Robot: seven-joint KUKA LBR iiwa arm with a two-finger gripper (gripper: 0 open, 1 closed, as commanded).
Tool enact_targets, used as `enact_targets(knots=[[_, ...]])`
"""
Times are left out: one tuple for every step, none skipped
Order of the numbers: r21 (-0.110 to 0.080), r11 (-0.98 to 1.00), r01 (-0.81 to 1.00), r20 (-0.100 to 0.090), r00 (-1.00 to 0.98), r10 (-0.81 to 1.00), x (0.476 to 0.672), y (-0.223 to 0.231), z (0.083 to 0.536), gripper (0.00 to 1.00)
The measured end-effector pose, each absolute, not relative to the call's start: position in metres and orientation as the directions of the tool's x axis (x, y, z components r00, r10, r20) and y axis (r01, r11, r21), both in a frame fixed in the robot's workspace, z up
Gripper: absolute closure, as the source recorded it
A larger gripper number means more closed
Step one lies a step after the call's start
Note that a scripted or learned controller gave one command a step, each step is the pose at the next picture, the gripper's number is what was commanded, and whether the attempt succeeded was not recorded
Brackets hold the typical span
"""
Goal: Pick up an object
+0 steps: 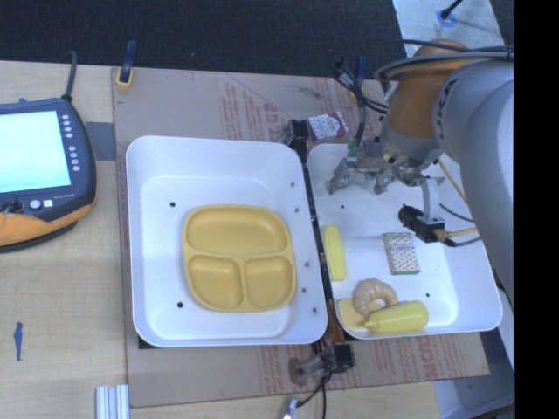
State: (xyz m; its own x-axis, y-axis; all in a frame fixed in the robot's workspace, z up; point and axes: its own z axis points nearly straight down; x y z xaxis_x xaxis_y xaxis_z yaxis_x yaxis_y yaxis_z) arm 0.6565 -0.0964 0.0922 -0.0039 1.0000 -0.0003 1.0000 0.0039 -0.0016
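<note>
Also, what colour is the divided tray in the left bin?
Yellow, plain and unpatterned: the divided tray, seen in the camera view.

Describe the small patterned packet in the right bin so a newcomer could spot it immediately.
Start at the right bin, the one under the grey arm. The packet lies flat near the bin's middle, below the gripper. Unlike the yellow corn cob, bottle and tan doughnut, it is a small speckled rectangle.

I see a light wooden bench (52, 295) with a brown cardboard sheet (218, 103) laid flat on it. Two shallow white bins rest side by side on the cardboard, touching along their inner edges: the left bin (148, 234) and the right bin (472, 308). Left of the cardboard, a teach pendant (39, 168) with a lit screen lies directly on the wood.
</note>
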Motion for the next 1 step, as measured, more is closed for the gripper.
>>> enact_targets(knots=[[-0.002, 0.004, 1.0, 0.0, -0.004, 1.0, 0.6563, -0.0937, 0.0935, 0.0]])
